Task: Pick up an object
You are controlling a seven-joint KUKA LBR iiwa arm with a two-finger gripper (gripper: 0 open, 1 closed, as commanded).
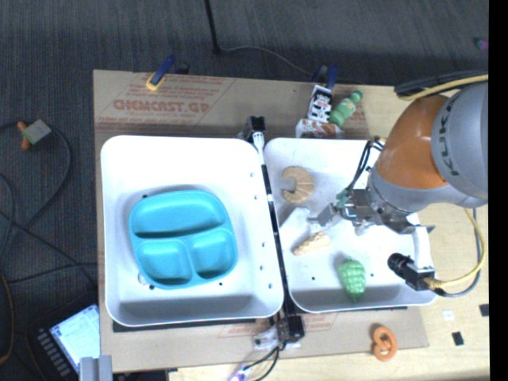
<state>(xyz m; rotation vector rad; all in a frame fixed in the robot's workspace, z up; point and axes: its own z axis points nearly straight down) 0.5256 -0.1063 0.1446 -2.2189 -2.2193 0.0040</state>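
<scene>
In the right bin (317,151) lie three small objects. A tan half-ring piece (299,184) rests near the bin's upper left, a tan peanut-shaped piece (310,244) lies at the middle left, and a green knobbly piece (352,277) sits near the front wall. My gripper (337,211) hangs low over the bin's middle, just right of and above the peanut-shaped piece and below-right of the half-ring. Nothing shows in its grasp. The grey arm with its orange band (409,153) covers the bin's right side.
The left bin (119,236) holds a blue divided tray (184,238). Behind the right bin stand a small green bottle (345,108) and a printed packet (318,111). An orange ring (384,341) lies on the bench in front. A yellow cable (464,280) loops at the right.
</scene>
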